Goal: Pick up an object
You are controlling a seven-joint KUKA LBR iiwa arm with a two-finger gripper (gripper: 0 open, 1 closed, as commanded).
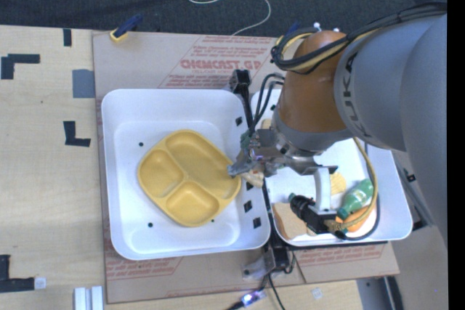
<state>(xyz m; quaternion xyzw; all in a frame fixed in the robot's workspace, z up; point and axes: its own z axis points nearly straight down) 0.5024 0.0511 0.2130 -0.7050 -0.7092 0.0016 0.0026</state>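
The jaws (251,165) sit low over the seam between the two bins, at the right-hand rim of the yellow tray (187,176). How far apart they stand cannot be told from this slant, because the wrist hardware crowds them; nothing can be seen held between them.

Outward from there, the yellow tray lies toward nine o'clock, its near edge just beside the tool tip and possibly touching it. It is a divided dish lying flat in the left bin (120,156), its long axis running roughly from ten o'clock to four o'clock.

Toward four o'clock, in the right bin (396,229), are a green bottle (356,196) and a tan slab (287,223), partly hidden by the arm. The tray's rim looks the nearest thing to grasp.
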